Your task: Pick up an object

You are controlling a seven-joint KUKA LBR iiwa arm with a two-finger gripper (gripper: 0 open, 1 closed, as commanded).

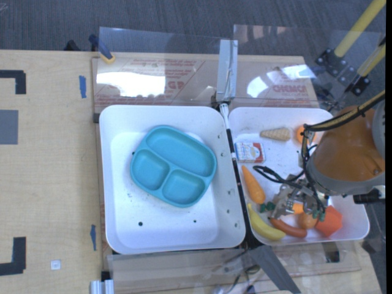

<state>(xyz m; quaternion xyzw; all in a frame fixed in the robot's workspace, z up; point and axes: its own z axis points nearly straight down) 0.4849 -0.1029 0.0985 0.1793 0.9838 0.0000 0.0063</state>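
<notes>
Grey tool (293, 204): low in the right bin (361, 228), at 5 o'clock of the view; whether it is open or closed cannot be told among the cables.
Under the tool: a red chili (288, 228), a yellow banana (262, 224) and an orange-red piece (329, 221), close together.
Carrot (253, 184): at 10 o'clock of the tool, near.
Small packet (248, 151) and cone (275, 134): toward 12 o'clock of that bin.
Left bin (116, 182): holds a blue divided plate (173, 165), well apart from the tool.
Bench (49, 164): pale wood.
</notes>
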